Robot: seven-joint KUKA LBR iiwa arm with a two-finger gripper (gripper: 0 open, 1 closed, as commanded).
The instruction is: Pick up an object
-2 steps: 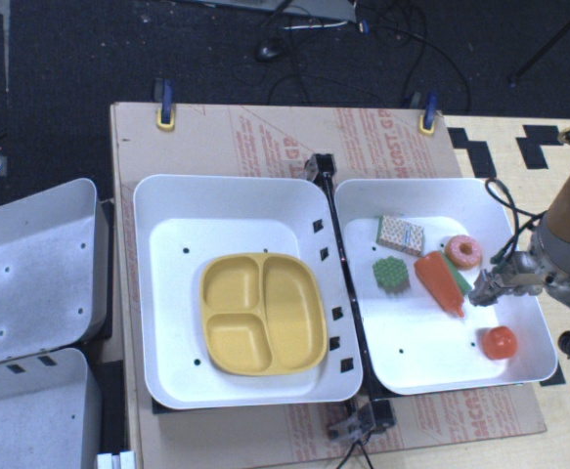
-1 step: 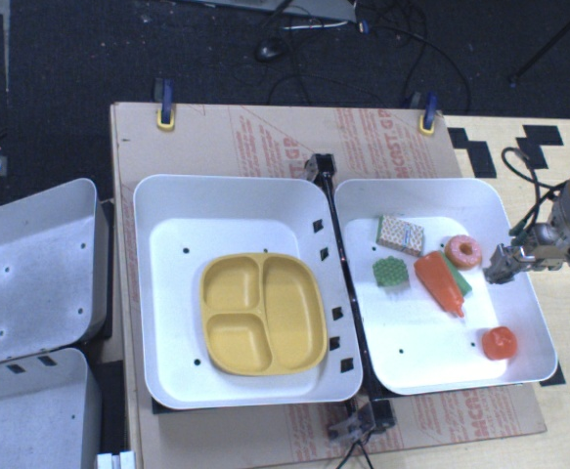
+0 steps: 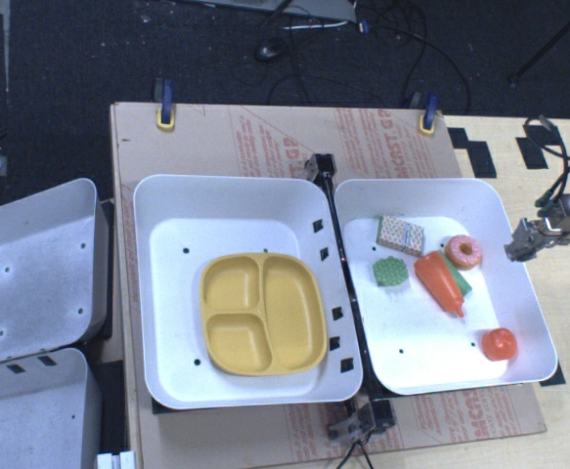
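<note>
objects sit in the right bin (image 3: 519, 291), none of them lifted. nearest is a red tomato (image 3: 500, 344) in the near right part, on its own. further back an orange carrot (image 3: 440, 282) lies on a slant, a pink donut (image 3: 462, 252) touching its far right end, a green piece (image 3: 391, 272) just to its left. farther again, a tan cracker-like block (image 3: 401, 234) sits above the green piece. the left bin (image 3: 167, 223) holds a yellow divided tray (image 3: 263, 313). at the right edge the gripper (image 3: 525, 241) hangs just outside the right bin's rim, apart from every object; can't tell how its fingers stand.
</note>
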